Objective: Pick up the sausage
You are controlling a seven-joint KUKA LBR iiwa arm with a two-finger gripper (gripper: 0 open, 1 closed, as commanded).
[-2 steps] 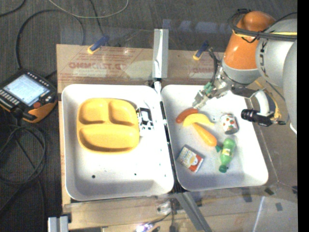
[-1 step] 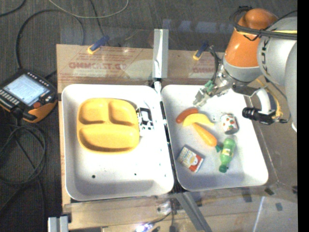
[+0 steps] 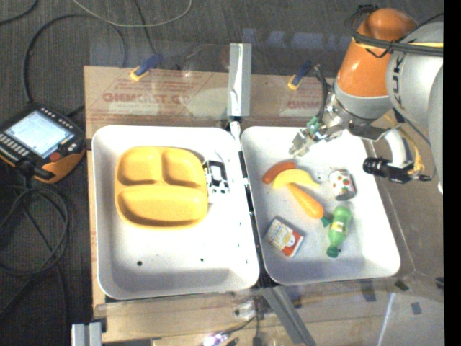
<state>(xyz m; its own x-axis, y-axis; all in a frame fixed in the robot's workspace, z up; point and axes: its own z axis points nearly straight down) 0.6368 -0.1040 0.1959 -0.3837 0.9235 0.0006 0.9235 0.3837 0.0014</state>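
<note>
Two white bins (image 3: pixel 389 262) are sitting side by side, the right one holding an orange-red sausage (image 3: pixel 278 171) lying left-right, touching a yellow banana (image 3: pixel 305 197), while the gripper (image 3: pixel 305 140), grasping nothing, is hovering just beyond it.

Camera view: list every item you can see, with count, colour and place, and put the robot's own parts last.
Bins: 2, white, side by side on the bench.
Tray: 1, yellow, three compartments, in the left bin.
Sausage: 1, orange-red, upper middle of the right bin, touching the banana.
Banana: 1, yellow-orange, centre of the right bin.
Bottle: 1, green, right bin, right of the banana.
Carton: 1, red and white, lower part of the right bin.
Small patterned item: 1, white with red and green, right bin.
Handheld controller: 1, black and orange, left of the bench.
Arm: 1, grey with an orange band, from the right.
End effector: 1, above the right bin's upper edge.
</note>
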